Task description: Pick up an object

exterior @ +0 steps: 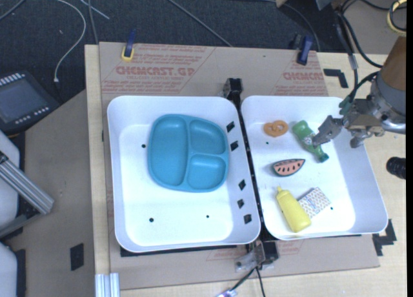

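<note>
The right bin (361, 179) holds an orange pretzel-shaped piece (276, 128), a green toy (305, 133), a watermelon slice (288, 167), a yellow mustard bottle (292, 210) and a small checkered packet (314, 201). My gripper (340, 135) hangs over the upper right part of this bin, reaching in from the right. It is open, with its fingers spread apart. The left finger (322, 134) overlaps the right end of the green toy. Nothing sits between the fingers.
The left bin (129, 179) carries a blue divided plate (189, 152). A black divider with clips (240, 160) runs between the two bins. Cables and a cardboard box lie beyond the bench at the back.
</note>
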Controlling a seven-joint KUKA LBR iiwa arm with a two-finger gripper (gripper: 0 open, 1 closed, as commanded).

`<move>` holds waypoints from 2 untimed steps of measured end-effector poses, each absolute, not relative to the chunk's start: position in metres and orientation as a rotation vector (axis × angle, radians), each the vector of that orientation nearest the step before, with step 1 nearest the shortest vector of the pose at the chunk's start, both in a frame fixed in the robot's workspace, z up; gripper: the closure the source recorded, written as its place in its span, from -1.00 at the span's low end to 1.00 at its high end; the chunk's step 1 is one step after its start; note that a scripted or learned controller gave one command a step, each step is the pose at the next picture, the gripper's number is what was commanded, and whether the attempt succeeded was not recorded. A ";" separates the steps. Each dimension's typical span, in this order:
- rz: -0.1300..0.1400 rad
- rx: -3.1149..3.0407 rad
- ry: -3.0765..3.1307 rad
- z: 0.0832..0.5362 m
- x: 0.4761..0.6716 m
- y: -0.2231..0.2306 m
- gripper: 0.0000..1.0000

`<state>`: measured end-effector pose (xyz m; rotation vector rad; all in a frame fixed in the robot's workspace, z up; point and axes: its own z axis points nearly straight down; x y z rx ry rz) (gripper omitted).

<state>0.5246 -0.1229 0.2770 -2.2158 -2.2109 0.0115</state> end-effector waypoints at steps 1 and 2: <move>0.000 -2.220 -2.221 0.283 0.527 -0.123 -1.00; 0.005 -2.218 -2.216 0.224 0.531 -0.129 -1.00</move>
